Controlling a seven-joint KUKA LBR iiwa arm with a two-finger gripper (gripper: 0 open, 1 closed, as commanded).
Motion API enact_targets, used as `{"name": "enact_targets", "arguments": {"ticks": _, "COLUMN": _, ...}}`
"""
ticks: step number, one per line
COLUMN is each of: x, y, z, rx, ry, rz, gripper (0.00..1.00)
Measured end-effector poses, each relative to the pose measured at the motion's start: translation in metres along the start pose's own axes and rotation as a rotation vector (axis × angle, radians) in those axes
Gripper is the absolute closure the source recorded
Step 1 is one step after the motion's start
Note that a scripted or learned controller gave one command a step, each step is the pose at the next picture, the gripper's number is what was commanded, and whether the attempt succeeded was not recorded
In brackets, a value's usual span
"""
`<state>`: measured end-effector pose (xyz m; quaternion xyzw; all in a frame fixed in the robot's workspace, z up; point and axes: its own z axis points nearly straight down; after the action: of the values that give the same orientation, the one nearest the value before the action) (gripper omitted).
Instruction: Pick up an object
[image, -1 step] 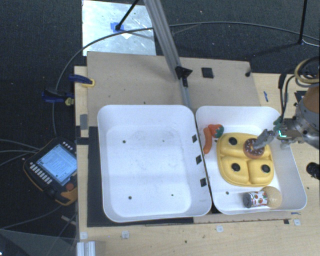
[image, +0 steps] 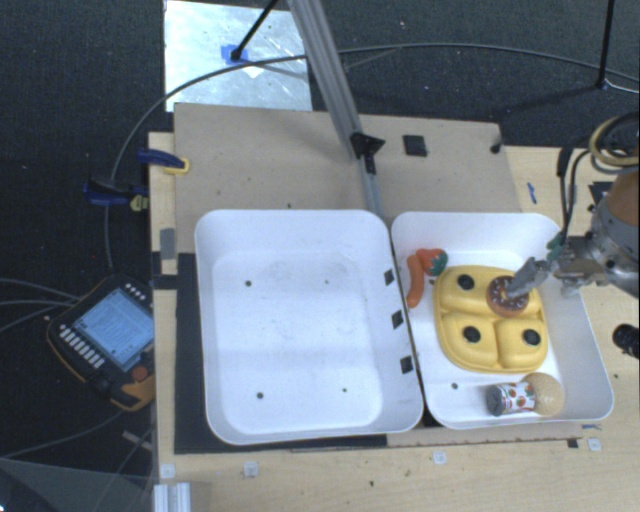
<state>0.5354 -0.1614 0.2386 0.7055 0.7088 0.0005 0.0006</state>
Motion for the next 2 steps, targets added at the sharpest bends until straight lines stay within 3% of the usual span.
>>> {"name": "enact_targets", "arguments": {"ticks": 2, "x": -0.010, "y": 0.007, "z": 0.109, "rx": 0.001, "ry": 0.000, "rz": 0.005, "gripper": 0.00}}
